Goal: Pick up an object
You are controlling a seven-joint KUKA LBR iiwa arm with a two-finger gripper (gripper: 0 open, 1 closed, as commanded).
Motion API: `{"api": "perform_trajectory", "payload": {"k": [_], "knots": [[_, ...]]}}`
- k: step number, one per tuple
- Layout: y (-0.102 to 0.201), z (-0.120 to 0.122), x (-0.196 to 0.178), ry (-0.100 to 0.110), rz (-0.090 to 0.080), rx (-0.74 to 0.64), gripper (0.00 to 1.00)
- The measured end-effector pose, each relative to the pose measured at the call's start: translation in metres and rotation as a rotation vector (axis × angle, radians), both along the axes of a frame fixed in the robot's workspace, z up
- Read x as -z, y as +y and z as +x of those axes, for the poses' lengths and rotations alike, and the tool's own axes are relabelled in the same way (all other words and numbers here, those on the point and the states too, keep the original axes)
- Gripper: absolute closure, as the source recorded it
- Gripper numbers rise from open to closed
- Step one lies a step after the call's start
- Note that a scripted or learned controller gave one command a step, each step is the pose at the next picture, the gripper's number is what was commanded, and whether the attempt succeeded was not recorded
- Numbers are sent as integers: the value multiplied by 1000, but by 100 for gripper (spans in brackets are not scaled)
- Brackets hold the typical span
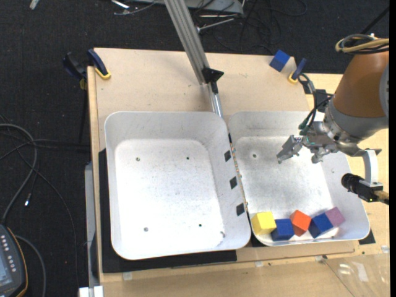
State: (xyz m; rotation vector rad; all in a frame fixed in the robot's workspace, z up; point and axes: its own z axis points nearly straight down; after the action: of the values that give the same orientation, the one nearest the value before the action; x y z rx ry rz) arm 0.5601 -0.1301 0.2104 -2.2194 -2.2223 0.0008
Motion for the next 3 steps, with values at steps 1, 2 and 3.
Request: {"api": "perform_trajectory", "payload": {"k": [1,2,3], "knots": [[-15,-10,-19,-4,-2,3,0],[-9,-57,-78,-5,-1,3,0],[17,-55,-5,5,2,-2,0]]}}
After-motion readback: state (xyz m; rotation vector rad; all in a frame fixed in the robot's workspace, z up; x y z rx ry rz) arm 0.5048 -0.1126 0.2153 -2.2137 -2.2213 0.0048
